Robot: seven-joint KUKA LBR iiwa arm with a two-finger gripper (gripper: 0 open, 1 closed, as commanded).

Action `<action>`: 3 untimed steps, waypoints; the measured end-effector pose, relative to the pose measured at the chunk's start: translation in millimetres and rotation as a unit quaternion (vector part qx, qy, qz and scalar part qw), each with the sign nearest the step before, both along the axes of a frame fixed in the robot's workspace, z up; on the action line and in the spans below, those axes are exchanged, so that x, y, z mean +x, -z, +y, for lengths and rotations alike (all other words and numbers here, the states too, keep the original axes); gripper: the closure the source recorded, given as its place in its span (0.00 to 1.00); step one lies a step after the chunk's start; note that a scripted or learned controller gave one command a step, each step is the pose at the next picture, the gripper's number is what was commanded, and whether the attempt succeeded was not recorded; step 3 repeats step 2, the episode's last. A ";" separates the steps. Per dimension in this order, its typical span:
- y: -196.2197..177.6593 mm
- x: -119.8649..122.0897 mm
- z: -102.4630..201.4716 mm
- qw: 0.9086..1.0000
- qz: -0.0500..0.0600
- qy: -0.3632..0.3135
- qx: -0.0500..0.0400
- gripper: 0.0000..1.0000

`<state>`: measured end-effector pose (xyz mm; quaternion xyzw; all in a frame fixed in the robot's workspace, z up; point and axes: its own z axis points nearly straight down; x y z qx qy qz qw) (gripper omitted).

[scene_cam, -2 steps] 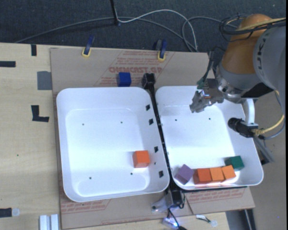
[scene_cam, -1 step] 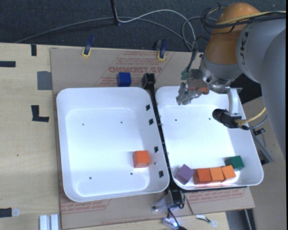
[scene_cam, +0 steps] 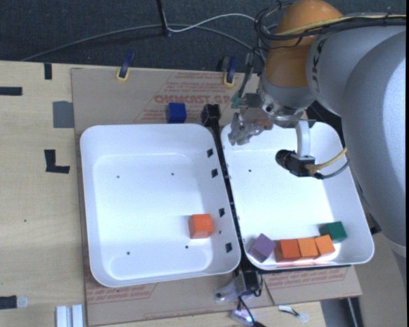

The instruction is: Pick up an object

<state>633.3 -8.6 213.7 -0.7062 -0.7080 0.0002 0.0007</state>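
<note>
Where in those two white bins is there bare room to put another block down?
The left bin is mostly bare floor around a lone orange cube. The right bin is bare mid-floor; its near edge is crowded by the purple block, orange blocks and green block.
</note>
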 end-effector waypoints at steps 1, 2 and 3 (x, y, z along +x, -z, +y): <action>-15.3 11.1 52.2 1.000 -0.001 -0.001 0.000 1.00; -24.2 25.0 98.7 1.000 -0.001 -0.001 0.000 1.00; -24.2 25.0 98.7 1.000 -0.001 -0.001 0.000 1.00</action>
